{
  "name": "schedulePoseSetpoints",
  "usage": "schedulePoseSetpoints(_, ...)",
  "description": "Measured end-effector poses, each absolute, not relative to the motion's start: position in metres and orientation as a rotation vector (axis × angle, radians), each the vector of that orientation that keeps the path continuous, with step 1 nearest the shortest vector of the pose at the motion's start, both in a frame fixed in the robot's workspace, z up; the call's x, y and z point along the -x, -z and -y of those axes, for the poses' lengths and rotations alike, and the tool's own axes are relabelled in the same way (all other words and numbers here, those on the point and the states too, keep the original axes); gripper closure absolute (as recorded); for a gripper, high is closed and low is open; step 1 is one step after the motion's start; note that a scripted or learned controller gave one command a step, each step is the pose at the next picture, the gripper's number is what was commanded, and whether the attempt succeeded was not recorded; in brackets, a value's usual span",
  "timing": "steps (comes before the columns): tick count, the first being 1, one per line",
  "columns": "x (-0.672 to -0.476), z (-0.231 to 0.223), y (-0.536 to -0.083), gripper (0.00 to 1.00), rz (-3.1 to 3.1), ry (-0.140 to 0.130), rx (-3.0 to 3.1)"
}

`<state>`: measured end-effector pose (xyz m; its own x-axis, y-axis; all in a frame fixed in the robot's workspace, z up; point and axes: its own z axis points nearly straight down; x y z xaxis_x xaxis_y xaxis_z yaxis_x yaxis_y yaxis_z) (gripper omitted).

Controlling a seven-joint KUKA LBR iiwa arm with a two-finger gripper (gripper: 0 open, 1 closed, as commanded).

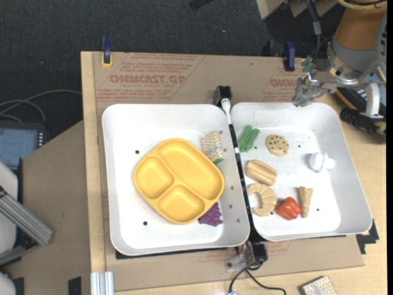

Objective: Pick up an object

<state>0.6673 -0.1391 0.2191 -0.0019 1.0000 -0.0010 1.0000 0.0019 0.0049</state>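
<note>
The right bin (344, 183) holds several toy foods: a green bean pod (248, 137), a chocolate-chip cookie (277, 144), a tan bread roll (261, 172), a white piece (319, 161), a curled pastry (263, 200), a red pepper (287, 208) and a cone (305, 200). My gripper (304, 96) hangs over the far rim of this bin, well behind the cookie and apart from every object. Nothing shows in its grasp.
In the left bin (116, 165) lies a yellow divided plate (178, 180), with a patterned cracker (212, 145) at its far right and purple grapes (211, 215) at its near right. A black divider (232, 141) runs between the bins. Cardboard (159, 78) lies beneath.
</note>
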Motion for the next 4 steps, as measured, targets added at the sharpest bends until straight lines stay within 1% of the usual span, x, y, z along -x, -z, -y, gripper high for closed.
schedulePoseSetpoints(1,-0.667,0.122,-0.21,1.0,-2.224,0.001,-2.221)
schedulePoseSetpoints(2,-0.667,0.116,-0.242,1.0,-2.22,-0.004,-2.217)
schedulePoseSetpoints(3,-0.665,0.2,-0.183,1.0,-2.216,0.007,-2.23)
schedulePoseSetpoints(4,-0.667,0.152,-0.218,1.0,-2.222,-0.003,-2.216)
